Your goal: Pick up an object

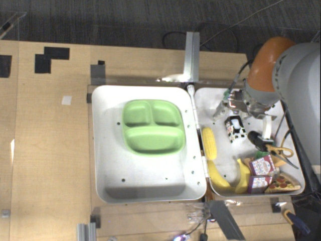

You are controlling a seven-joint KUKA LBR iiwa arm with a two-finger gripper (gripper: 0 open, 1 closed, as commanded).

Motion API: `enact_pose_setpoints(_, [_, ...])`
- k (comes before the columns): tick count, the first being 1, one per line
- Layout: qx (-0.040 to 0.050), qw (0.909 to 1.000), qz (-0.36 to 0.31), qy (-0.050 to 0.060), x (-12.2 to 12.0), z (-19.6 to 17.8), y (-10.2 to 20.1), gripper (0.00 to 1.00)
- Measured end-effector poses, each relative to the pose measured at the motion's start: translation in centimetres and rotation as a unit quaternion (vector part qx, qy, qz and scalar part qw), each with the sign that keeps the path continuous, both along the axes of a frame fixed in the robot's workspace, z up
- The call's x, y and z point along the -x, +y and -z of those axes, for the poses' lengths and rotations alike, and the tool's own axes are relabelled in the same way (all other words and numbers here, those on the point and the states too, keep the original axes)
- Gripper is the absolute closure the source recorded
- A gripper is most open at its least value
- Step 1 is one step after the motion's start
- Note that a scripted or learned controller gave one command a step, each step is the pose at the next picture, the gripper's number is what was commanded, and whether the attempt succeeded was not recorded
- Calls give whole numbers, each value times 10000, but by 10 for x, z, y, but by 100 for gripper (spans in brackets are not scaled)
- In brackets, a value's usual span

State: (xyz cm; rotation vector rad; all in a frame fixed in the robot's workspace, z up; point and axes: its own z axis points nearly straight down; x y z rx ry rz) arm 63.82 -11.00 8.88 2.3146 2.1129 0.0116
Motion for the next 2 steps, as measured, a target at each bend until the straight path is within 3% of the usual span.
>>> enact_pose_setpoints(1, [-2, 10000, -30, -48, -3, -14, 2, 100])
enact_pose_setpoints(2, [1, 9991, -434, 17, -7, -113, 38, 100])
